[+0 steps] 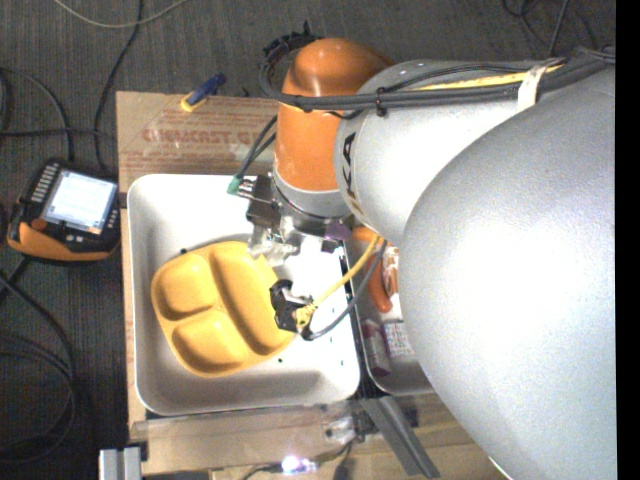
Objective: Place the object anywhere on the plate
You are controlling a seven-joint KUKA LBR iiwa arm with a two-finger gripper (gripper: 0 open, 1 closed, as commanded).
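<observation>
A yellow plate [215, 308] with three compartments lies tilted in the left white bin [142, 368], toward its middle and front. My gripper [270, 241] hangs below the orange wrist band, right over the plate's far right rim. The wrist hides its tips, and I cannot make out any object held there. A small purple bit [337, 232] peeks out under the wrist beside the gripper.
The grey arm covers most of the right bin, where an orange thing [384, 280] and a white labelled packet [396, 340] show at its left edge. A teach pendant [62, 213] lies left of the bench. A blue and yellow tool [203, 91] rests on the cardboard behind.
</observation>
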